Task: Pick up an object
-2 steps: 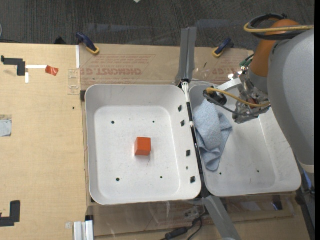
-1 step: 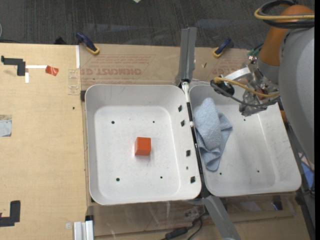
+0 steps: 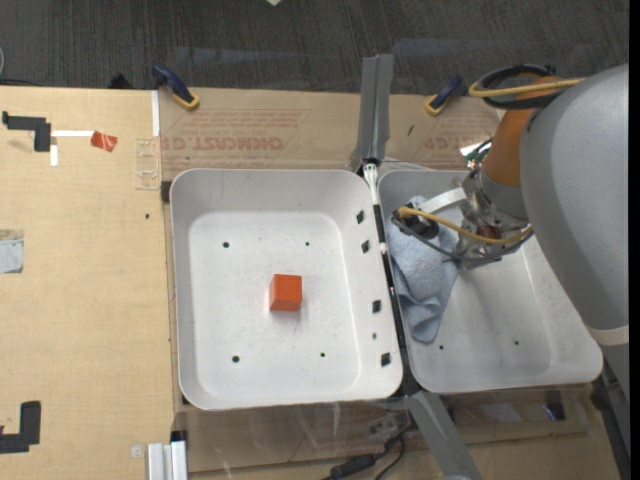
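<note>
My arm [image 3: 585, 198] comes in from the right and hangs over the right bin [image 3: 520, 353], its grey bulk covering much of that bin's far side. The left bin [image 3: 200, 268] sits beside it, the two touching along a shared rim near the middle of the bench. A blue-grey cloth [image 3: 420, 278] lies crumpled in the right bin against that shared rim, its long axis running from the far side toward the near side, with a tail trailing toward me. My gripper [image 3: 462, 236] is low over the cloth's far end, at its right edge, so the cloth lies just to the left of my tool and below it. Cables and the wrist hide the tip, so I cannot tell how my tool stands or whether it has hold of anything. The small orange block [image 3: 286, 293] sits alone near the middle of the left bin, well apart from me; I judge the cloth the nearer pick
</note>
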`<state>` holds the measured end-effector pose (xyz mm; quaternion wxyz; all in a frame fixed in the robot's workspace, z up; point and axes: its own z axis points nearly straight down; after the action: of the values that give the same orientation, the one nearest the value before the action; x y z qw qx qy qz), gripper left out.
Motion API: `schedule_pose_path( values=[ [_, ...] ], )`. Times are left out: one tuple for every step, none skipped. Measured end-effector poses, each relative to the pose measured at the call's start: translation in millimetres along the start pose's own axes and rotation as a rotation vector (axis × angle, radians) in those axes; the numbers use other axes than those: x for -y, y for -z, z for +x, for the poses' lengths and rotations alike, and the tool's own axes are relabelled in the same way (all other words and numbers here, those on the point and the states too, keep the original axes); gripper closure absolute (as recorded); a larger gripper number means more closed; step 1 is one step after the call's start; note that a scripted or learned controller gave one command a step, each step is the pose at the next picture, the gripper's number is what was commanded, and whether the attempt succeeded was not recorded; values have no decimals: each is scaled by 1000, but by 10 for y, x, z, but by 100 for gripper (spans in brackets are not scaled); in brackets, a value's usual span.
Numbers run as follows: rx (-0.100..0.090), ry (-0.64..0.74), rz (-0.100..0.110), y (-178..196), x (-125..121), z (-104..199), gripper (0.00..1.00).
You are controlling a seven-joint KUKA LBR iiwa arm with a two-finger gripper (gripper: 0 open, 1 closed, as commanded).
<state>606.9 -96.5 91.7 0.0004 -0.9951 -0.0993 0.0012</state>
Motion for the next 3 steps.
schedule_pose_path(
  values=[
    [2,-1,1,450,-21,-606,100],
    [1,4,0,488,-49,-77,100],
    [0,5,-1,1,-120,135,100]
  ],
)
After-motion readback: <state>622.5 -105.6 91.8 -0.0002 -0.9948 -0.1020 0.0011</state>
